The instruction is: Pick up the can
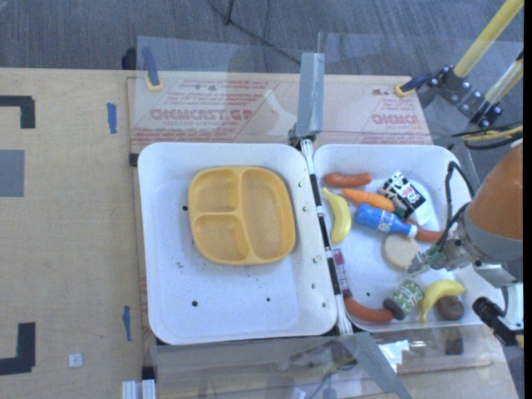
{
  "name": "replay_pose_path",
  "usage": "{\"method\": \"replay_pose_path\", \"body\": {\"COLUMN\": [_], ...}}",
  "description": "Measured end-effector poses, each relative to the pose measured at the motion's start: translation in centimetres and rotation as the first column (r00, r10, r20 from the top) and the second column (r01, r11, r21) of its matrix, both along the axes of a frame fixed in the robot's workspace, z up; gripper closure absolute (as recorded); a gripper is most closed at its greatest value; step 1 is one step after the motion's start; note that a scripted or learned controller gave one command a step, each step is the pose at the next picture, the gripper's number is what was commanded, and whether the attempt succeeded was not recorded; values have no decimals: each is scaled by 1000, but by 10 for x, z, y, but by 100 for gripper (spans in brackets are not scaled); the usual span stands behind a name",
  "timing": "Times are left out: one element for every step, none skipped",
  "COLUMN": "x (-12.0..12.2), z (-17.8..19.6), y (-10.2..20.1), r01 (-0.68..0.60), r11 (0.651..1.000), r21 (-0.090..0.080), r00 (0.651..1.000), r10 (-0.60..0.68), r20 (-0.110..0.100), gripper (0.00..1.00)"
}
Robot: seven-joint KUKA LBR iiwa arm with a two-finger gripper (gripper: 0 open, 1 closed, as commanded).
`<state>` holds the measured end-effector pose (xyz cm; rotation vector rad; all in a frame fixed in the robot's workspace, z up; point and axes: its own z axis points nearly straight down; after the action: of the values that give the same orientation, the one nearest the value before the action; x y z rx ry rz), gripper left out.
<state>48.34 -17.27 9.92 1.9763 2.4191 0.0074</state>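
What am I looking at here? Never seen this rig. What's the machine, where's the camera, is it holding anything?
One camera, fixed above a bench, looks down at a slant. The bench carries two shallow white bins side by side. The left bin holds a yellow divided plate. The right bin holds toy food: two bananas, a carrot, two sausages, a blue bottle, a round tan piece, a black-and-white item, a small brown thing, and the can, small and greenish, lying near the front edge.

The machine is a grey robot arm with an orange band, reaching in from the right. Its gripper sits low over the right bin, just above and right of the can in the image, beside the tan piece. I see nothing between its fingers, and can't tell whether they are open.
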Motion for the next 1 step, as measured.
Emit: {"method": "replay_pose_path", "body": {"x": [18], "z": [71], "y": [-19], "r01": [36], "r11": [999], "r21": [7], "r00": [999], "r10": [-36], "r20": [-15], "gripper": [100]}}
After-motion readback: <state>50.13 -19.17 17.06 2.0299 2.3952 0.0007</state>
